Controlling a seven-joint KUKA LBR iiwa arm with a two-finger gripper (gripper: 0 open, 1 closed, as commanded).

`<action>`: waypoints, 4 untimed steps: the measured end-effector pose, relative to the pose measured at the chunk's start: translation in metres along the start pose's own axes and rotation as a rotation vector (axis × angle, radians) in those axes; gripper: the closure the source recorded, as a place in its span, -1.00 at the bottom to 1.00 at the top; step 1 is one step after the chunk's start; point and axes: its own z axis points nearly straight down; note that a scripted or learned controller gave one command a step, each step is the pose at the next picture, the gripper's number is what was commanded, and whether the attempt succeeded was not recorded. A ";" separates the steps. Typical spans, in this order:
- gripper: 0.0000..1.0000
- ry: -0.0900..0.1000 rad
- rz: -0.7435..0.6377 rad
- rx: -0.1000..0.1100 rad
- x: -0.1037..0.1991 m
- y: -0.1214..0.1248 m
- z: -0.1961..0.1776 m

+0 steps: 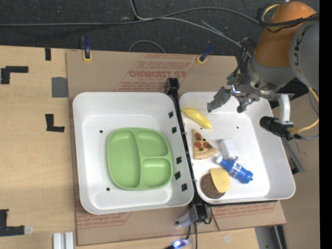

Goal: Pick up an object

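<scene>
Tool state: I read the tool [231, 101] as released; its two dark fingers are splayed apart with nothing between them.

Tool position: it hangs over the far edge of the right bin [275, 191], at the end of the arm [282, 40] that reaches in from the right.

Candidate object: I take the banana [197, 118] as the likeliest target, since it is the item nearest the tool. It lies on the floor of the right bin, near the far-left corner.

Key relation: the banana sits to the camera-left of the tool and slightly toward the near side. Its long axis runs diagonally, from far-left to near-right.

Implication (my judgement): the fingers should close across that diagonal, so the wrist may need turning before descent.

Other objects: pizza slice [202, 145], blue bottle [233, 166] and cookie [213, 183] lie further toward the near side of the same bin.

Left bin: holds a green divided plate [139, 157].
</scene>
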 end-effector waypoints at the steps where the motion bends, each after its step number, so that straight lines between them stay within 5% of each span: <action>1: -1.00 0.000 0.000 0.004 0.002 0.006 0.061; 3: -1.00 -0.001 -0.001 0.001 0.005 0.015 0.152; 4: 1.00 -0.001 -0.002 -0.001 0.006 0.016 0.140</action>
